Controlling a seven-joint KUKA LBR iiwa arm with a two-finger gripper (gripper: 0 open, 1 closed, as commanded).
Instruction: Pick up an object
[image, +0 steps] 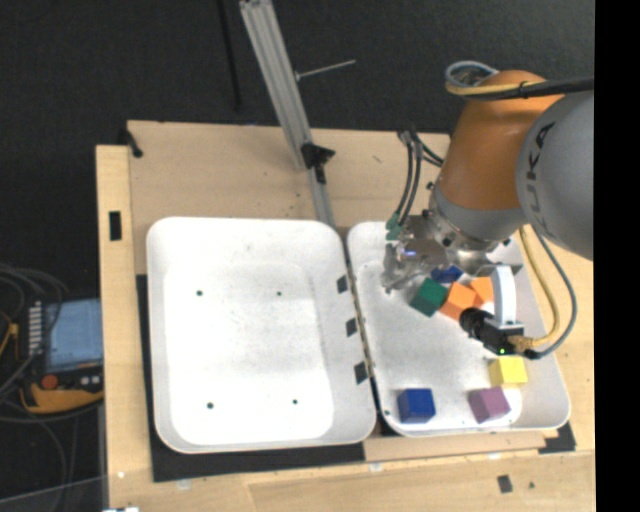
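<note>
Nearest the lens, along the front wall of the right shallow white bin (535, 418): a small blue cube (416, 404), a purple cube (489, 404) beside it, and a yellow cube (509, 371) just behind the purple one. Farther back in the same bin, a green block (431, 297) touching an orange block (466, 298), with a sliver of a darker blue piece (447, 273) peeking out above them. Directly over that cluster, the grey and orange arm's two-finger gripper (404, 262), low near the bin's left rear corner, just beside the green block. Impossible to tell whether open or closed, or whether anything is held. To the left, the second white bin (165, 300), side by side with the first.
</note>
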